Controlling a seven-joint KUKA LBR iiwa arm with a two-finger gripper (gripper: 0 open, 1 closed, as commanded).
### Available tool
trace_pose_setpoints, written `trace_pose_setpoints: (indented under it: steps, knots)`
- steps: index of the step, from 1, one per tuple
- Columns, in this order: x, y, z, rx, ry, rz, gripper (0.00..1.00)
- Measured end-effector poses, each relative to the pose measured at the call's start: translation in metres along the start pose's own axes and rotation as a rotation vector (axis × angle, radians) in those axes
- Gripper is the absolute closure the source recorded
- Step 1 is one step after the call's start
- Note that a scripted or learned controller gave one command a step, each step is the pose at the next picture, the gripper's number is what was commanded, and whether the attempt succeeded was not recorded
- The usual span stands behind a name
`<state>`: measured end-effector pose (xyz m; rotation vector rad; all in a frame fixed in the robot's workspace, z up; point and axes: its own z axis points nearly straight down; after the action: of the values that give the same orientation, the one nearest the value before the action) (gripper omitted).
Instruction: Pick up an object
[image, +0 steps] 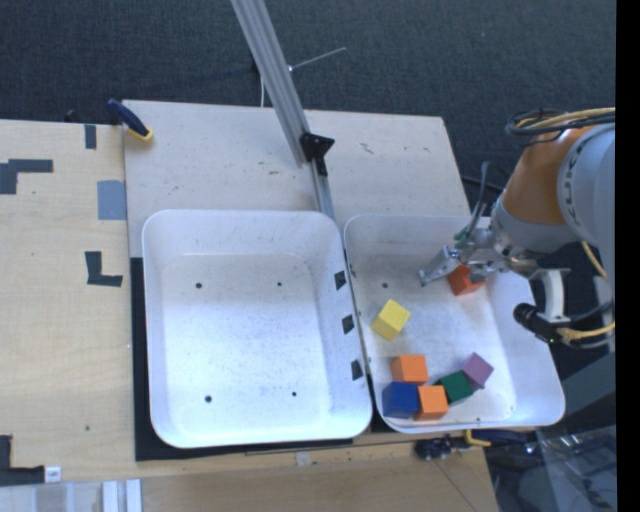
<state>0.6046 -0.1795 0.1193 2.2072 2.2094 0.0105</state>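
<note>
My gripper (452, 270) is over the back of the right bin (520, 400), close to its right wall. A red block (465, 283) sits right at the gripper's tip, its top edge partly covered by it. I cannot tell whether the block is gripped or only lies beneath the gripper. Further forward in that bin a yellow block (391, 319) lies alone. Near the front wall, an orange block (408, 369), a blue block (400, 399), a second orange block (433, 401), a green block (457, 386) and a purple block (478, 370) are clustered together.
The left bin (160, 240) stands beside the right one, their rims meeting in the middle. A slanted metal pole (285, 90) runs down from the top to the bins' shared back corner. Cables (560, 325) hang off the arm by the right bin's right rim.
</note>
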Motion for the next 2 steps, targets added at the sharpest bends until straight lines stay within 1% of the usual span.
trace_pose_setpoints:
  steps: [1,2]
  knots:
    - [0.000,-0.001,-0.006,0.004,0.000,0.000,1.00]
    - [-0.002,0.001,-0.070,0.013,0.007,-0.001,1.00]
